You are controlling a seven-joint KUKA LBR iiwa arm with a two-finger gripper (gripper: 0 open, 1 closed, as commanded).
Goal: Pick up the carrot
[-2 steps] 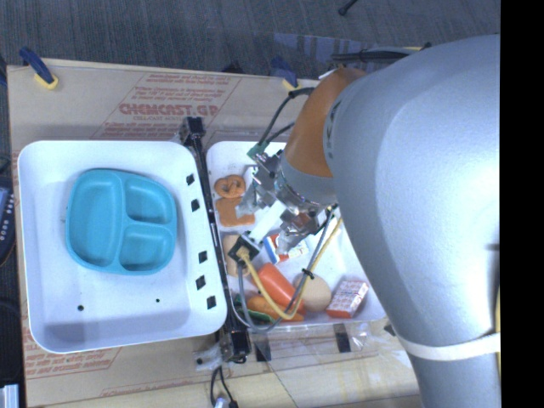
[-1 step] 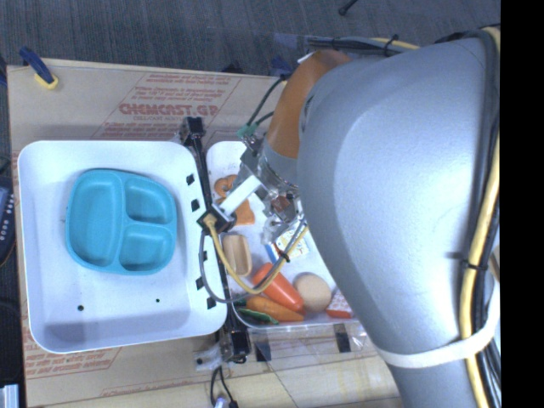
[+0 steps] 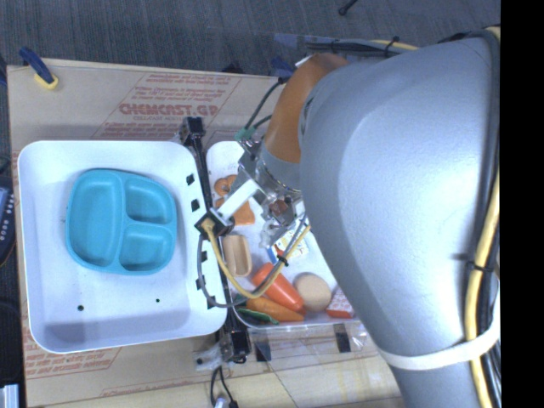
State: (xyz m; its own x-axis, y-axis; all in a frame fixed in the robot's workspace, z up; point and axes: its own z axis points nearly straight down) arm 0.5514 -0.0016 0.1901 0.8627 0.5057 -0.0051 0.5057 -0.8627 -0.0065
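Note:
The carrot lies near the front of the right bin; it is orange, with a green top pointing left. My gripper hangs over the middle of that bin, above and behind the carrot and apart from it. The large grey arm covers most of the right bin.
A second orange cone-shaped piece lies just behind the carrot, and a beige egg sits to its right. A tan bread-like piece and small orange pieces lie along the bin's left side. The left bin holds a blue divided plate.

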